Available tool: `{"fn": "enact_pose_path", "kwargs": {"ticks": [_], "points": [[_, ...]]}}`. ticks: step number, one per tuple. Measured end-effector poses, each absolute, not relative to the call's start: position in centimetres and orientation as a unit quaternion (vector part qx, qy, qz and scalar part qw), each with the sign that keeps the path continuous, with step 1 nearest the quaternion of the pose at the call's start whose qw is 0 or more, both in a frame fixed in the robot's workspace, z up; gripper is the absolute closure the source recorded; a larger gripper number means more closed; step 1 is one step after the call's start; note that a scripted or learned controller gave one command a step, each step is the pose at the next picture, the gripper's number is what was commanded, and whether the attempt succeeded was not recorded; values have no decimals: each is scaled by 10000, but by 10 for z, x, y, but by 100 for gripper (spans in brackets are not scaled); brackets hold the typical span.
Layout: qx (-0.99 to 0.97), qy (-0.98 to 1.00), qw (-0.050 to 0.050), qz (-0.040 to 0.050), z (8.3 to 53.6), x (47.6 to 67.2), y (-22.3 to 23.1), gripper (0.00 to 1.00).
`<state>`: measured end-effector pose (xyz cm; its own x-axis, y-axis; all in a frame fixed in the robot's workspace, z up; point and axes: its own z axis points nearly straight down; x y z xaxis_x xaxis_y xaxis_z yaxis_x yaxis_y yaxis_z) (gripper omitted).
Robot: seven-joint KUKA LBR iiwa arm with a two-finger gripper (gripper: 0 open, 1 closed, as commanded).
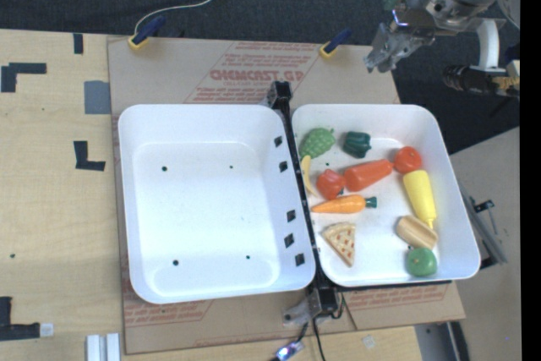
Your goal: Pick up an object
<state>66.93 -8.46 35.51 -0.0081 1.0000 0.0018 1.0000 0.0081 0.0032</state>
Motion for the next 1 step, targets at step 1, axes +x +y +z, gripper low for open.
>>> {"fn": "enact_pose_path", "kwargs": {"ticks": [1], "points": [[7041,7101,-32,-18,288,668,-5,100]]}}
